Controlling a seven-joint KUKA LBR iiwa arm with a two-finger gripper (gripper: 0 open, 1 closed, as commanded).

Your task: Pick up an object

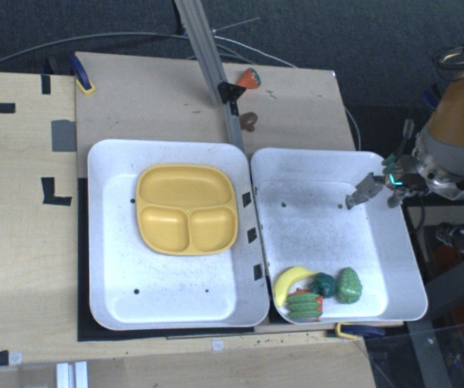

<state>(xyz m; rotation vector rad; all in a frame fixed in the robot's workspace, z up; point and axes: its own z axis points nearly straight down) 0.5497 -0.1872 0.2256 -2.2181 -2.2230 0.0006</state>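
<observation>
Several small toys lie huddled in the near corner of the right bin (321,225): a yellow banana (288,280), a green and red piece (303,304), a dark teal piece (324,284) and a bumpy green piece (348,285). My gripper (377,196) hovers over the bin's far right edge, well apart from the toys. Its fingers (360,194) are spread open and hold nothing.
The left bin (111,241) holds a yellow divided plate (187,208). A grey pole (204,43) slants across the bench behind the bins, with a small orange item (250,78) beside it. Cables run along the back.
</observation>
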